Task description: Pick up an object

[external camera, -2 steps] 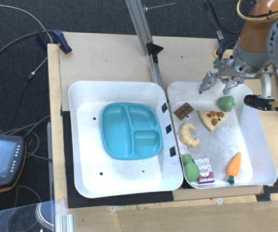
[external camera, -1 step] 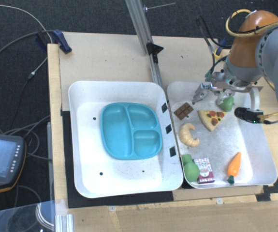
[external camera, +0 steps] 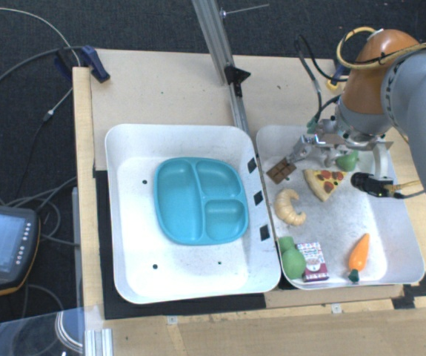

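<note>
Two white bins sit on a wooden bench; the gripper (external camera: 338, 148) hangs low in the right bin (external camera: 390, 221), directly over a green toy (external camera: 347, 159) beside the pizza slice (external camera: 324, 182).

Glossy teal plastic tray (external camera: 200, 201) in smooth white bin (external camera: 127, 221) on matt wooden bench (external camera: 161, 87).
</note>
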You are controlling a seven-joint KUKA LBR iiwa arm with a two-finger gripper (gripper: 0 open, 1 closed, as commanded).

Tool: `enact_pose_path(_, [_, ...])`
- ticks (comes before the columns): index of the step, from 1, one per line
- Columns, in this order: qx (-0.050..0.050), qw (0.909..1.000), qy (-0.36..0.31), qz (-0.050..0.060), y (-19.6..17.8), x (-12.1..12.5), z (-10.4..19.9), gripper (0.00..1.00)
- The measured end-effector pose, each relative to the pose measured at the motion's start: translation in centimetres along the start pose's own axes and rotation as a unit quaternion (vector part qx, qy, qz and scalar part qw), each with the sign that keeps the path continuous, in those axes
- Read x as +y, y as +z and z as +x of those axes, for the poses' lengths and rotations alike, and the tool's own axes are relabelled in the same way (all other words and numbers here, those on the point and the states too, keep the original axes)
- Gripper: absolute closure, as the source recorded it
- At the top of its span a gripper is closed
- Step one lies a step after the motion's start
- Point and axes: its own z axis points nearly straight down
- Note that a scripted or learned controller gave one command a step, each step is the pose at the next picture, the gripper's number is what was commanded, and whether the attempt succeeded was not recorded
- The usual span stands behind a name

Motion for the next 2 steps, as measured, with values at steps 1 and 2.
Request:
enact_pose_path(1, [0.0,1.0,0.0,-0.003,-1.4,0.2,0.0,1.0])
enact_pose_path(2, [-0.001,1.0,0.001,-0.005,-7.7,0.4,-0.6,1.0])
